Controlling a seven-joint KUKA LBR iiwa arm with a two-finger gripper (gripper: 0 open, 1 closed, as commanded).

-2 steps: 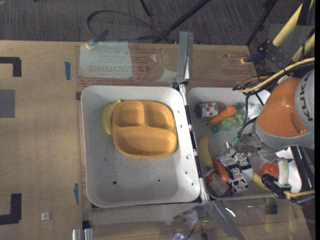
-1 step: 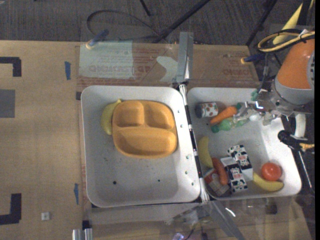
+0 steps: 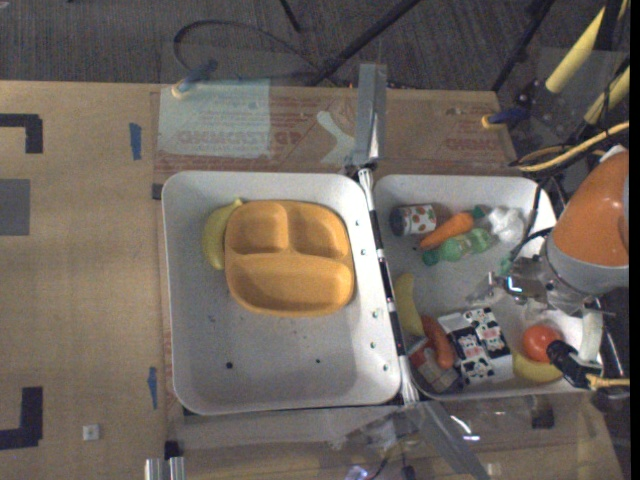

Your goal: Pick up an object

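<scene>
Brown cardboard covers the counter [image 3: 80,268] under two shallow white bins. We see a moulded orange tray [image 3: 289,256] in the left bin [image 3: 190,358], overlapping a banana [image 3: 213,236]. Our right bin [image 3: 440,190] crowds a cow-print carton [image 3: 478,343], carrot [image 3: 447,230], green bottle [image 3: 458,248] and red tomato [image 3: 541,341]. Our gripper [image 3: 515,286] hovers near the tomato; we cannot tell its opening.

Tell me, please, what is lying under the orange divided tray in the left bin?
A yellow banana pokes out beneath the orange divided tray at its left edge; the rest of it is covered.
</scene>
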